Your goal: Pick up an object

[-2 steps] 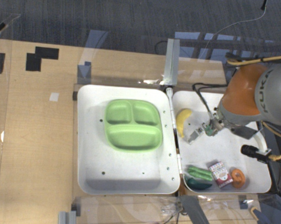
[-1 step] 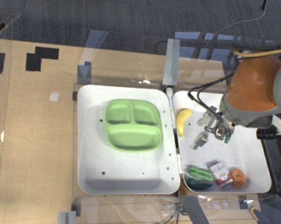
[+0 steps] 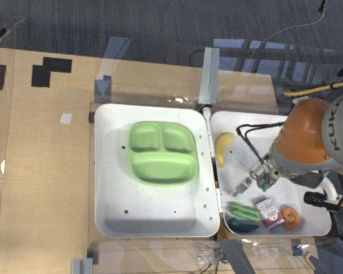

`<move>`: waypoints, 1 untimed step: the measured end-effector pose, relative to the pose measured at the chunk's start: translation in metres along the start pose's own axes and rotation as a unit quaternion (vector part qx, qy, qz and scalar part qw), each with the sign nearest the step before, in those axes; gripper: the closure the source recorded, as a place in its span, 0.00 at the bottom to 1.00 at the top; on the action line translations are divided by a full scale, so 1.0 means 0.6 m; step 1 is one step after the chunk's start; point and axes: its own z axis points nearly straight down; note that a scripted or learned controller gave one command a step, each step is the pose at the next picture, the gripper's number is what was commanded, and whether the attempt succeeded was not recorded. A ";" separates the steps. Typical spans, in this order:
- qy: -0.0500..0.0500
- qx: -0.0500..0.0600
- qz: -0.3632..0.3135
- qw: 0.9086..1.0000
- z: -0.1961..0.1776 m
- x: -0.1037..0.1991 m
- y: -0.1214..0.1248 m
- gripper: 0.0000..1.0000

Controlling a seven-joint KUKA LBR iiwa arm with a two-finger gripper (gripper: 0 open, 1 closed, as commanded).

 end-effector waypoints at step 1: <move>-0.003 -0.001 -0.014 1.000 0.003 -0.137 0.072 0.00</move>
